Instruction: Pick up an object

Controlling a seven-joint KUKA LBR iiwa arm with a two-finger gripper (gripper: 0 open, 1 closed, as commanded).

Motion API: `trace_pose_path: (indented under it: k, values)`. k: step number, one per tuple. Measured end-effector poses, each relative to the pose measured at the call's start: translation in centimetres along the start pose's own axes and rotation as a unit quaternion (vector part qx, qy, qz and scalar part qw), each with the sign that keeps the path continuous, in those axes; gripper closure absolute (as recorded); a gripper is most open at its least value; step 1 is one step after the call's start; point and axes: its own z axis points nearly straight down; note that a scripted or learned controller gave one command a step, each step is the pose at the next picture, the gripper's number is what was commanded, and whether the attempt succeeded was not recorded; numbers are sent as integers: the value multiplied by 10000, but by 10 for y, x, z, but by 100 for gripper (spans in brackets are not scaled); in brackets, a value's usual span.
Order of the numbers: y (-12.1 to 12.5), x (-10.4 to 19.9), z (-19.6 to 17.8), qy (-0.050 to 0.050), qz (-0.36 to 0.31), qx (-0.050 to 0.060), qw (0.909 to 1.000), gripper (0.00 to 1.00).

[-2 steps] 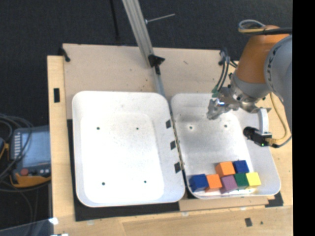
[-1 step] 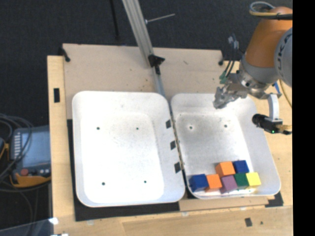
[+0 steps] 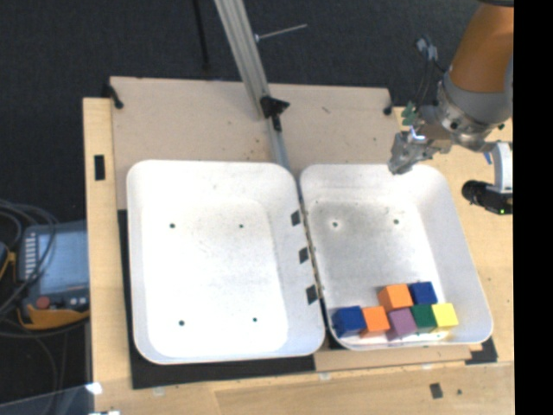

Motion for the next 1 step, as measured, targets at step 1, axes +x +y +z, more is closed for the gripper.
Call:
trace_pose_path:
  k: [1]
  values:
    - [-10, 48, 15, 0, 6, 41, 10000, 100]
